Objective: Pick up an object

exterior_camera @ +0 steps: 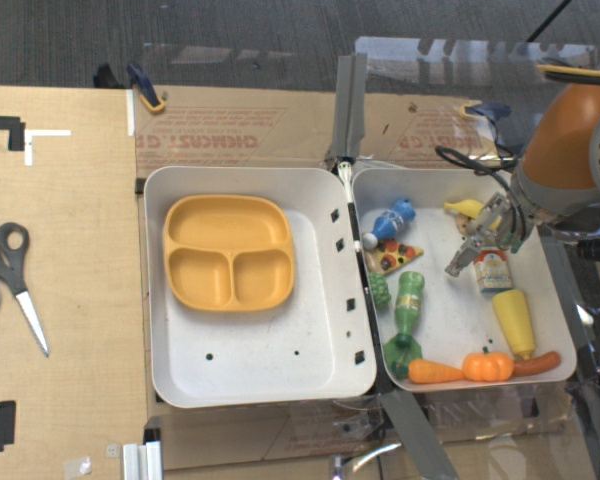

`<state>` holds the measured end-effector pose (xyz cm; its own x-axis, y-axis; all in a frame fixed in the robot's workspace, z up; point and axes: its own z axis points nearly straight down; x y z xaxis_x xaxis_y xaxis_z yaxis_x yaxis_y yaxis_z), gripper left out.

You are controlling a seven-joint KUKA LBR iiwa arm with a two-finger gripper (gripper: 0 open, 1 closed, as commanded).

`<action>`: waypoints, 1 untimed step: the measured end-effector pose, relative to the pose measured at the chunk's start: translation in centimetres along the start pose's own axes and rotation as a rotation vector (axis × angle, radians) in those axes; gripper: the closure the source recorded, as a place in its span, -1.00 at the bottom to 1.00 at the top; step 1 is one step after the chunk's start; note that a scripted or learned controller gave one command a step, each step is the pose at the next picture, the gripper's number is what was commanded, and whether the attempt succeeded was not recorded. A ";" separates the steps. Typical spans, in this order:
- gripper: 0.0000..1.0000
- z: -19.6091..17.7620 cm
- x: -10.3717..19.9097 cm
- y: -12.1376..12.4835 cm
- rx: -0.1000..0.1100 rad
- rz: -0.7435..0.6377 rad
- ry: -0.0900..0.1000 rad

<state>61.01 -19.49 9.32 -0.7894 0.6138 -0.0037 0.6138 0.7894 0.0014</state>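
Over the right bin (565, 298), the gripper (477, 245) hangs low with its two fingers spread apart, one toward the yellow banana toy (464, 208) and the other reaching down-left over bare white floor. Nothing sits between them; the small white bottle with a red label (493, 270) lies just beside the jaws, on their lower right, with the yellow mustard bottle (514, 320) below it. Whether the fingertips touch the bin floor cannot be told.

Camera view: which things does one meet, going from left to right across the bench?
Grey-handled scissors → yellow three-compartment plate → blue toy figure → gripper → yellow toy mustard bottle
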 end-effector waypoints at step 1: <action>-1.00 0.1 1.5 0.3 0.001 0.079 0.002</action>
<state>60.05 -18.31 9.23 -0.7384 0.6744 -0.0017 0.6744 0.7384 0.0006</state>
